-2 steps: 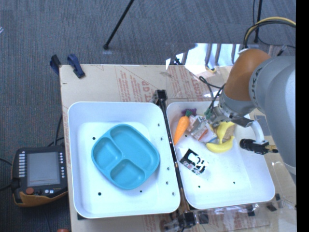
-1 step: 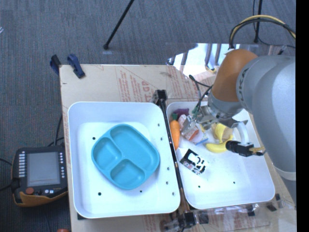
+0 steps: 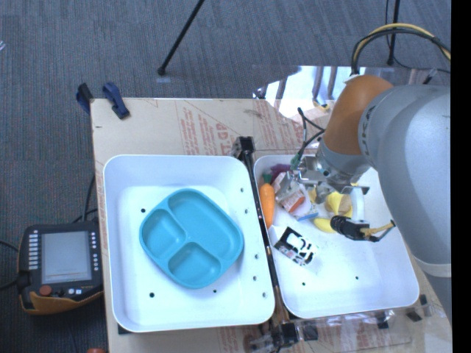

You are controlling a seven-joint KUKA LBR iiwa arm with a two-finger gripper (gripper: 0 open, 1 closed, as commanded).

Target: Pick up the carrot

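Gripper sits low over the far-left part of the right bin, in among a small pile of objects — can't tell its state from this angle. Grey arm comes in from the right, orange band above the wrist.

Carrot lies along the right bin's left wall, just left of the gripper, long axis running near to far. It is not in the gripper.

Same bin: a black-and-white block nearer the camera and a yellow piece to the right of the gripper.

Left bin holds a blue divided plate, roughly centred.

Both bins rest on a cardboard-covered bench — red print on it, blue clamp at the far-left corner. Floor is dark grey carpet. A handheld controller with a screen lies on the floor to the left, and a black stand leg crosses the far side.
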